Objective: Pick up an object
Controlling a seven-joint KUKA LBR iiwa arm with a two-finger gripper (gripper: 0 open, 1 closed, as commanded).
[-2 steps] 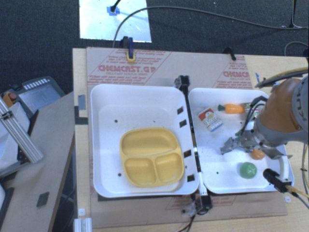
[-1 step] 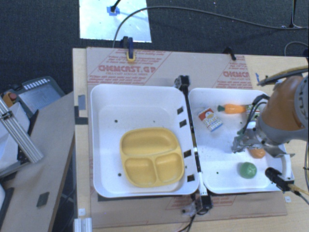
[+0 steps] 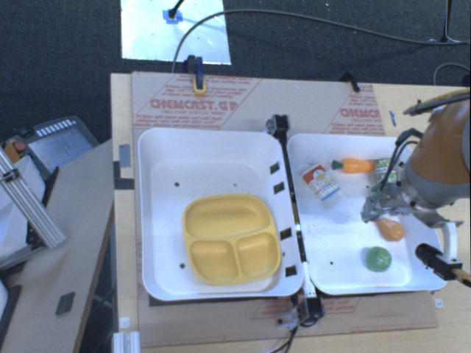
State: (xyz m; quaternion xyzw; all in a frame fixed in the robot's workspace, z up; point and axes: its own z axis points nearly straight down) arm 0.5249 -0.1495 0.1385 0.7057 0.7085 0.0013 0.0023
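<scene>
Grey pincer (image 3: 373, 213) low in the right white bin (image 3: 316, 271), its opening impossible to judge. Just beside it, toward the tabletop's right edge: one orange rounded object (image 3: 392, 230). One green ball (image 3: 378, 259), one carrot (image 3: 353, 166), one small carton (image 3: 321, 182).

The left white bin (image 3: 158, 197) holds a yellow divided tray (image 3: 232, 237) — one long compartment above, two smaller ones below — lying toward the bin's near right corner. Both bins sit on a brown cardboard sheet (image 3: 243, 98) printed with red lettering, held at its far edge by a yellow-and-black clamp (image 3: 197, 76). Beyond it, on the dark carpet (image 3: 59, 43), lies a shiny metal plate (image 3: 175, 20) — a black cable (image 3: 316, 20) trails across it.
</scene>
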